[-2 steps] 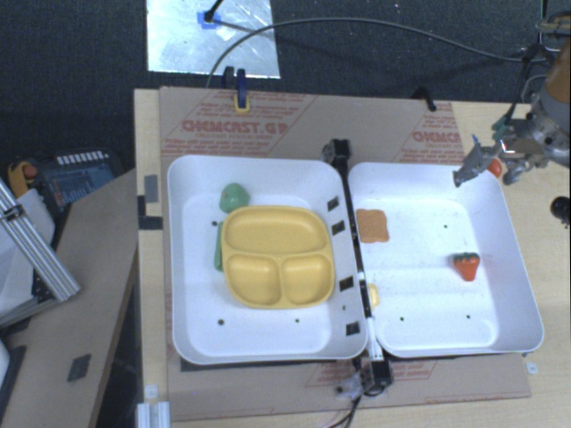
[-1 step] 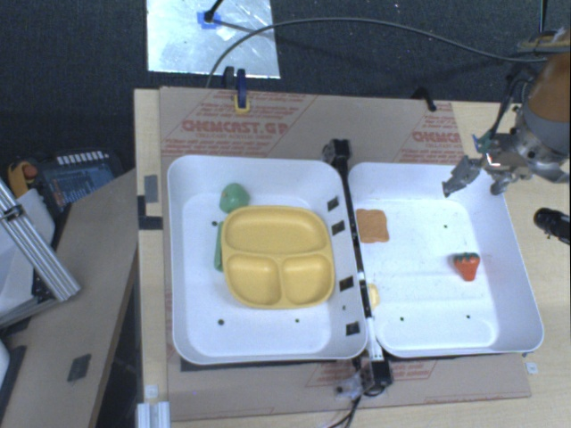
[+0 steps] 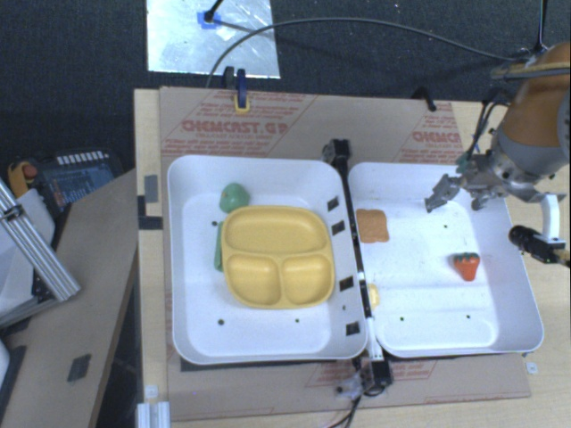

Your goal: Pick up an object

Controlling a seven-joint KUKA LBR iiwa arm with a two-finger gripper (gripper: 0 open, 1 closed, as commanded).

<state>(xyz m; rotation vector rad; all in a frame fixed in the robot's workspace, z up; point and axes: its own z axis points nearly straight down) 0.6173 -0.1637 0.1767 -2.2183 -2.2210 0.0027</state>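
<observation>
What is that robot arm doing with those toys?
The arm is trying to pick something up. Its gripper hangs over the right bin, fingers spread and holding nothing. Below it in that bin lie a carrot and, farther left, a brown slice. The left bin has a yellow tray lying on top of a green toy.

The divided tray (image 3: 275, 267) lies in the left bin (image 3: 192, 239); the strawberry (image 3: 467, 265) lies in the right bin (image 3: 500, 328).
</observation>
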